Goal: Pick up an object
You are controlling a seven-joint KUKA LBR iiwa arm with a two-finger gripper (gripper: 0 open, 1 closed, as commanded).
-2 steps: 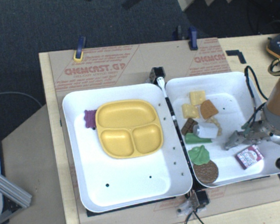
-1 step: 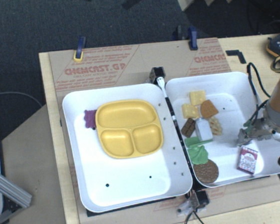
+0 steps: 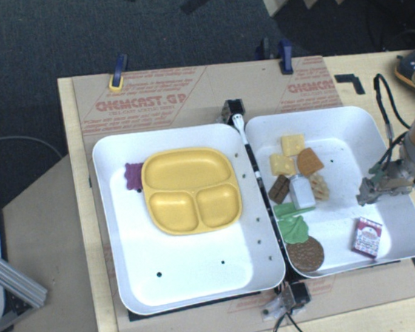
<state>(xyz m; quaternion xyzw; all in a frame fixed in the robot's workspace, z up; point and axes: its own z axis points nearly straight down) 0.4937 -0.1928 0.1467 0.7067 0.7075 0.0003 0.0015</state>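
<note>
The desk [image 3: 184, 90] reads "CHEMCAST GP"; left bin [image 3: 130, 267] holds a yellow tray [image 3: 191, 189], claw [image 3: 367, 194] state unclear

Left bin [image 3: 131, 282] holds a divided tray [image 3: 191, 189] toward its back — a small scrap [image 3: 133, 175] tucked at the tray's left edge. Right bin [image 3: 352, 126] carries a cluster of food pieces [image 3: 296, 174] along its left side, a small packet [image 3: 367, 238] front-right.

Both white bins [image 3: 131, 282] are looking like smooth, slightly glossy plastic, and the yellow divided tray [image 3: 191, 189] is showing a soft plastic sheen. The worktop [image 3: 83, 123] is lying under matt brown printed paper, and the floor [image 3: 29, 40] is looking like rough dark carpet.
</note>
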